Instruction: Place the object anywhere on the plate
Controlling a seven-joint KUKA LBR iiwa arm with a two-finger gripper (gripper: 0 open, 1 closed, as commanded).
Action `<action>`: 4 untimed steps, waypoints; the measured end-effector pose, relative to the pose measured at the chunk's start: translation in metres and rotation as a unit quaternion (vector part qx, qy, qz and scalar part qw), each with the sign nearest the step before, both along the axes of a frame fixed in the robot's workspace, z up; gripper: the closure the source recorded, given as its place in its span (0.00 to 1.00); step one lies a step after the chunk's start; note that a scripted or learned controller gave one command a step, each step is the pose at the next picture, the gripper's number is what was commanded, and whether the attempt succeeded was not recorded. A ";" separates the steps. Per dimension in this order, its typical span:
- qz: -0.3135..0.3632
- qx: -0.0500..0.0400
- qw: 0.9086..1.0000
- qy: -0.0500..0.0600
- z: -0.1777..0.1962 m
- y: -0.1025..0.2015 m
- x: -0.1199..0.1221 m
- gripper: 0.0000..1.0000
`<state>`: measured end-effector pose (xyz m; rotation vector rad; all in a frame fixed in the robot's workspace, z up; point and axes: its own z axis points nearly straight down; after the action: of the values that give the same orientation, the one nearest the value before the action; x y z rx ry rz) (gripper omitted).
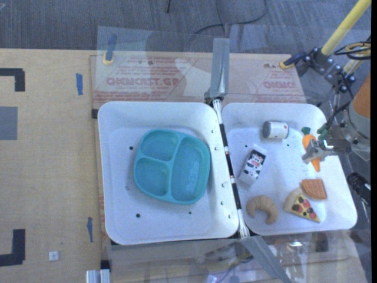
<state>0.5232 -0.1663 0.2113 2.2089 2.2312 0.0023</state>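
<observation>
A teal divided plate point(172, 165) lies in the left bin point(115, 128). In the right bin point(341, 214) lie a small grey can point(275, 130), a black-and-white carton point(254, 164), a croissant point(263, 207), a pizza slice point(302, 206), an orange waffle piece point(314, 188) and a toy carrot point(308, 140). My gripper point(315, 151) is low at the right bin's right side, directly over the middle of the carrot. It hides that part, so the carrot's green top and orange tip stick out on either side.
A metal divider point(227, 164) runs between the two bins. The arm's grey body with its orange band point(360, 108) looms at the right edge. Cables and a yellow pole point(349, 19) stand behind the right bin.
</observation>
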 end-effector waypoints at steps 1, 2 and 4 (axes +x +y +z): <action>0.045 0.000 0.999 0.000 -0.027 0.084 0.047 1.00; -0.029 0.000 1.000 0.001 -0.024 0.144 0.066 1.00; 0.084 0.000 0.996 0.000 -0.027 0.213 0.085 0.00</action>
<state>0.6078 0.0467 0.1847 2.0144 2.4085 0.0019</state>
